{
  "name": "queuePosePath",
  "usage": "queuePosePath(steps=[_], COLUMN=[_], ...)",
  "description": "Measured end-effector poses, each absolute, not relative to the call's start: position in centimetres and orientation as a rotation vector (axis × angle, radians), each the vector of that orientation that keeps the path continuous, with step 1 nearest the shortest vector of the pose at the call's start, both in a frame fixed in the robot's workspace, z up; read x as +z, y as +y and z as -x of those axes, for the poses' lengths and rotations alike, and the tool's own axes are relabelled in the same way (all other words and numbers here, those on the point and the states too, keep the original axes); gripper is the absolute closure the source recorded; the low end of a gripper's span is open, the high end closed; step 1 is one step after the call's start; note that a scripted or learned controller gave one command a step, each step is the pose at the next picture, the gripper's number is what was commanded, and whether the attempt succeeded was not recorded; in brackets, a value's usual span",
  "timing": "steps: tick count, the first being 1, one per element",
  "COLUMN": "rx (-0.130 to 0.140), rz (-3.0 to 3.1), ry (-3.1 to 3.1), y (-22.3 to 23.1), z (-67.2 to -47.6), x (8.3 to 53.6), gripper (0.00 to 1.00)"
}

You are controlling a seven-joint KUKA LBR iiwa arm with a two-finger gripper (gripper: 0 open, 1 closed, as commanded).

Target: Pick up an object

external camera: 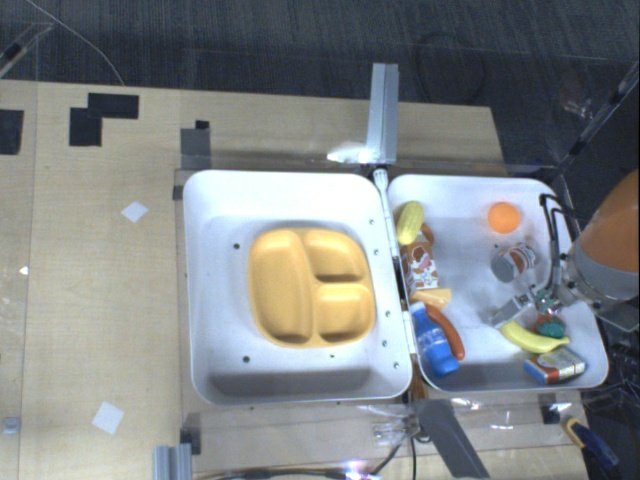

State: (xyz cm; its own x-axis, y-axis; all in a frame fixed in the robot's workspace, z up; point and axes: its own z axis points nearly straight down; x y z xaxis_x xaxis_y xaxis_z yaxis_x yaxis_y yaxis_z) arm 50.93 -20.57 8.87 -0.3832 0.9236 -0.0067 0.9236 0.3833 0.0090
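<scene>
jaws [527, 308] low in right bin [470, 196] | just above banana [533, 339] | grip state unclear

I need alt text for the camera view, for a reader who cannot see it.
The gripper is low in the right bin, just above a banana, with other small toy foods around. The left bin holds a yellow divided tray.

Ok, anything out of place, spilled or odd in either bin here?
Nothing spilled or broken. The yellow divided tray sits squarely in the left bin. In the right bin, toys pile against the left wall: corn, blue bottle, sausage. The claw hovers over the banana.
</scene>
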Motion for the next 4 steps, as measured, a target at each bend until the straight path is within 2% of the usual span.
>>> queuePosePath(steps=[1,2,3,4], rx=[0.004,0.009,0.006,0.011], rz=[-2.261,-1.896,-2.246,-2.166], ry=[2.175,2.491,2.189,2.259], y=[-19.2,-19.7,-17.5,-20.3], z=[-51.5,-49.1,-48.9,-49.1], x=[11.5,8.9,15.4,8.9], gripper=[0.00,0.00,0.00,0.00])
